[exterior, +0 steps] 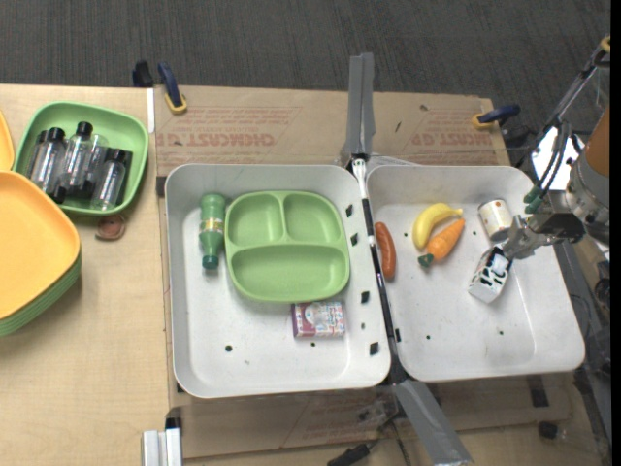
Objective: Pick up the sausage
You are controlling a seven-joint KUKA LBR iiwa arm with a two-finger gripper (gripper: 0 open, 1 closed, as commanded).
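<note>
The bench (pixel 87 377) is carrying two shallow white bins side by side, the left bin (pixel 194 357) holding a green divided plate (pixel 286 246), a green bottle (pixel 212 229) lying just beside the plate's left edge, and a small pink packet (pixel 319 319) below the plate. The right bin (pixel 485 352) is holding a banana (pixel 434 219) touching a carrot (pixel 444 242), a white cylinder (pixel 494 216) and a white carton with dark print (pixel 490 275). The arm (pixel 592 173) is reaching in from the right, and its gripper (pixel 511 244) is hovering over the carton and cylinder; whether the fingers are apart or together I cannot tell from this slant. The sausage (pixel 386 249) is lying against the right bin's left wall, well apart from the gripper, with the banana and carrot in between. The approach, as I judge it, is not yet begun: the next move is calling for travel leftward over the fruit and a descent close to the wall.
</note>
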